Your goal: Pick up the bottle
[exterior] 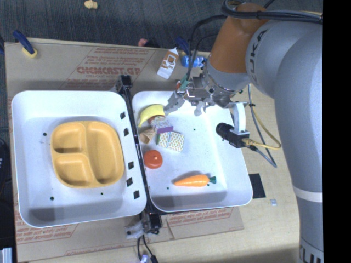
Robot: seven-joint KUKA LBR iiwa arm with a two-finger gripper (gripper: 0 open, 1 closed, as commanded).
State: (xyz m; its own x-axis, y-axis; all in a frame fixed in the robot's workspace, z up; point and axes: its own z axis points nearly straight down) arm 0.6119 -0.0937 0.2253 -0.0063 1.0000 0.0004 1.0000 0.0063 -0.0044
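Camera view: the gripper [185,107] hangs wide open and empty, just right of the yellow bottle [151,114] — probably light, slippery plastic — best pinched mid-body.

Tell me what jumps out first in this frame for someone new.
The big grey arm with its orange band fills the right side, its gripper low over the far end of the right bin. Next is the yellow divided tray sitting alone in the left bin. Then the cluster in the right bin: a banana and small boxes near the divider, a tomato, and a carrot at the near edge.
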